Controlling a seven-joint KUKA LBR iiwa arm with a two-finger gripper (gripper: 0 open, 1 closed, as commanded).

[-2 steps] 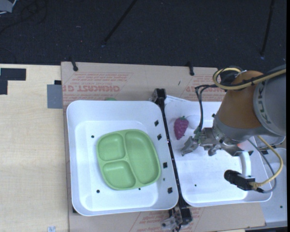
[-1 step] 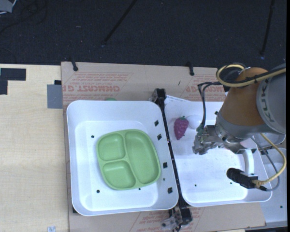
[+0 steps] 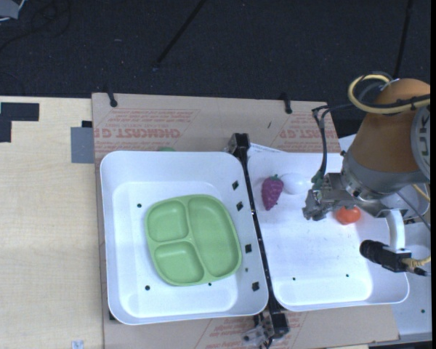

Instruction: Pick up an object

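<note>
An orange object (image 3: 346, 214), small and rounded, lies in the right bin (image 3: 327, 282) toward the right of the frame, just beside the gripper (image 3: 316, 208) and partly tucked under the wrist, so its full shape is hidden; it looks the likeliest thing to be picked, though that is a judgement from nearness alone. The gripper sits low over the bin floor, immediately left of the orange object; whether it touches the object I cannot tell, and whether the jaws are spread or pressed together I cannot tell either, since the dark mechanism is too small and cluttered to read; nothing can be seen pinched between them. Further left, near the divider between the bins, a purple grape-like piece (image 3: 272, 192) lies well apart from the gripper; a pale, whitish thing (image 3: 296, 185) rests just to its right. The left bin (image 3: 123, 267) holds a green divided plate (image 3: 192, 238) in the middle of the frame.

The step in hand appears to be the approach or the grasp itself, with no lift yet; the next move calls for centring on the chosen object, closing firmly, then rising straight; a round object could roll aside if pushed off-centre.
</note>
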